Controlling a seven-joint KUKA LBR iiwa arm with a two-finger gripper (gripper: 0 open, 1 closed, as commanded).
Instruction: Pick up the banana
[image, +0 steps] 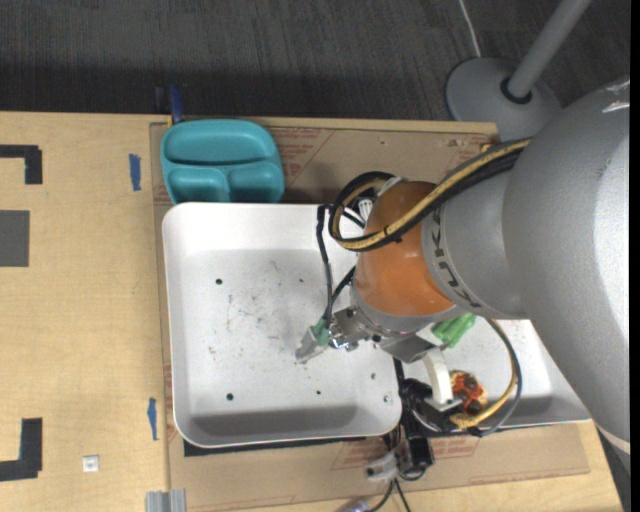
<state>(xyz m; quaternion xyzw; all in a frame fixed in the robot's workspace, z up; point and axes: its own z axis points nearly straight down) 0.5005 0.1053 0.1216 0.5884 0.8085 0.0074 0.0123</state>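
White bin (200, 300) floor under fingers (310, 345) (banana unseen)

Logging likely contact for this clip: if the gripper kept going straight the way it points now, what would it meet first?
The gripper points down and leftward over the left bin. Going straight on, it would probably meet that bin's bare white floor first; nothing lies in its path, though depth is unclear.

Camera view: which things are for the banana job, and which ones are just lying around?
For the job:
- the arm
- its gripper, low over the left white bin

Just lying about:
- the teal tray, behind that bin
- a small green thing tucked under the arm, too hidden to name
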